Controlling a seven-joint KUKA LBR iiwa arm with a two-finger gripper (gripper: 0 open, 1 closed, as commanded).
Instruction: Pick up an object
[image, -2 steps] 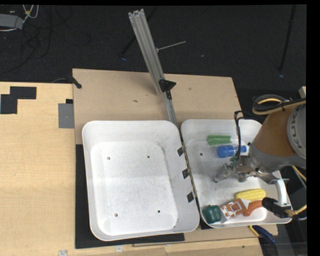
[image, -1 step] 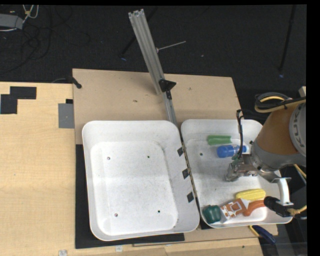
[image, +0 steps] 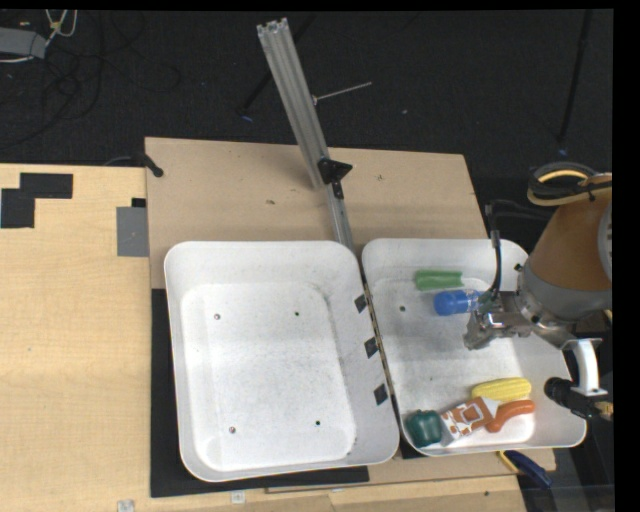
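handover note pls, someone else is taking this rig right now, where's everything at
Gripper: low inside the right bin, beside the blue object; nothing visibly held, finger state unclear.
Objects, all in the right bin: green object and the blue one at the far side; yellow object, orange piece, small printed packet and dark green item along the near edge.
Left bin: next to it.
Done: nothing lifted yet.
Left: grasp one object and raise it.
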